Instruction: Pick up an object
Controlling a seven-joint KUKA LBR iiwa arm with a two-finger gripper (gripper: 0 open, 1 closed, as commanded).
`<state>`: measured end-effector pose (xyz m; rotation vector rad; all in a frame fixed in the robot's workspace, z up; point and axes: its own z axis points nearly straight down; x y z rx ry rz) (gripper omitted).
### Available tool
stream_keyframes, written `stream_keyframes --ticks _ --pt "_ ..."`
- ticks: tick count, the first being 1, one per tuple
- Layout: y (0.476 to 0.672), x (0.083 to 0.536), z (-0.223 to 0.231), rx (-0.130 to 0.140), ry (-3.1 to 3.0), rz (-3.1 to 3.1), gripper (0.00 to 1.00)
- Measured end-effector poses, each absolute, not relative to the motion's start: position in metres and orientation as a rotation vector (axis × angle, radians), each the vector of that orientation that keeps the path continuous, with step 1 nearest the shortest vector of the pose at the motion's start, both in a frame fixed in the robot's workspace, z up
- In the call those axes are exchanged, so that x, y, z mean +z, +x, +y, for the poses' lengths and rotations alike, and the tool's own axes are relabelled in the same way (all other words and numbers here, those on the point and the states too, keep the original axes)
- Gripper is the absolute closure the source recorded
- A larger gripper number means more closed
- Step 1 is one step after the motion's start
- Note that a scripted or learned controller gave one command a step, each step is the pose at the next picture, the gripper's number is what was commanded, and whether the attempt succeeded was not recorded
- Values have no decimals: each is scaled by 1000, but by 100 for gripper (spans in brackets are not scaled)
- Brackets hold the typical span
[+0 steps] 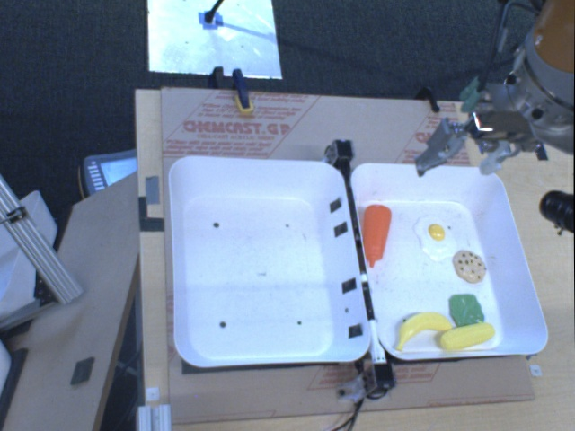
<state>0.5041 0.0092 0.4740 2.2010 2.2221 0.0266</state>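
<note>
Starting on the left, the left bin (260,259) sits white and shallow, its floor showing just a few small dark dots. Across the black clips along the divider (352,250) we're into the right bin (517,241), where all the objects are. First up, an orange carrot (375,233) lying lengthwise near the divider, tip pointing toward the near edge. Next over, a fried egg (436,238) with its yellow yolk, and just beside it, toward the front, a round cookie (469,265). Down at the near edge, a yellow banana (422,327) curves next to a green piece (466,309), with a yellow corn-like piece (466,335) touching the front of the green one. Up at the far right, the gripper (464,152) hangs above the bin's back rim, its two fingers spread apart with nothing between them, well apart from every object below.
</note>
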Motion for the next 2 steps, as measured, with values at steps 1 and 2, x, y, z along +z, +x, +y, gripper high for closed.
stream_keyframes --ticks 1,2 --pt "503 477 6 8 2208 2227 100" --pt "486 538 51 12 2210 2227 100"
